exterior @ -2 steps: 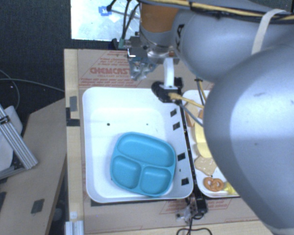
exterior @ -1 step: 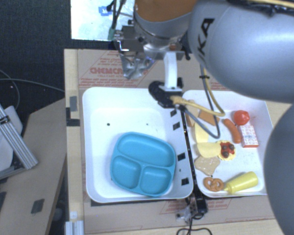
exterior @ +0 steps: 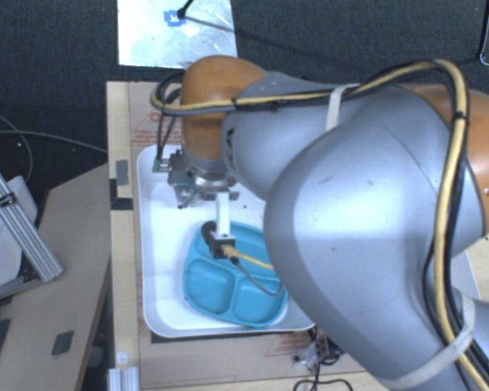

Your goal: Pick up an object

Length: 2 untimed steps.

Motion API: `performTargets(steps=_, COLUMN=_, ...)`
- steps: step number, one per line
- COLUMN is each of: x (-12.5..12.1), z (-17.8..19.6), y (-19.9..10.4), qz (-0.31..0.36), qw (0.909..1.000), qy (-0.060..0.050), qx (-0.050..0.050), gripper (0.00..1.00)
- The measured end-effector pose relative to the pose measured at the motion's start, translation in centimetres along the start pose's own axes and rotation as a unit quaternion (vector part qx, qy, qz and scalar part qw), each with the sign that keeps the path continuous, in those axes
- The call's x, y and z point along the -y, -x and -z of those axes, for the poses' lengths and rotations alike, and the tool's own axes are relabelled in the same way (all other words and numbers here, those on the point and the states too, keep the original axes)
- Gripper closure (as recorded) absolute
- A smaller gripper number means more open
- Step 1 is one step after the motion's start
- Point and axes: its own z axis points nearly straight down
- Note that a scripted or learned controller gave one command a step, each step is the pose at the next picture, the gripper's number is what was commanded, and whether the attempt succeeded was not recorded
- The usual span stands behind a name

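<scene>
A blue divided plate (exterior: 225,290) lies in the near half of the left white bin (exterior: 160,255), its compartments facing up. My gripper (exterior: 187,194) hangs over the far part of that bin, just beyond and left of the plate's far rim. I see nothing held in it. The big grey arm hides the plate's right side.
The arm's grey body (exterior: 367,218) covers the whole right part of the bench and the other bin. A silver metal frame (exterior: 20,235) stands off the bench at the left. A shiny sheet (exterior: 175,19) lies on the dark floor beyond the bench.
</scene>
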Motion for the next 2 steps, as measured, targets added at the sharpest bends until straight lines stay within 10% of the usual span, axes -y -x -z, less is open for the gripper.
performTargets(steps=1, x=3.6, z=25.0, y=-0.1, qz=0.002, qw=0.9999, qy=0.013, qx=-0.006, gripper=1.00)
performTargets(steps=2, x=5.9, z=40.0, y=0.0, qz=0.003, qw=0.9999, qy=0.014, qx=-0.006, gripper=1.00)
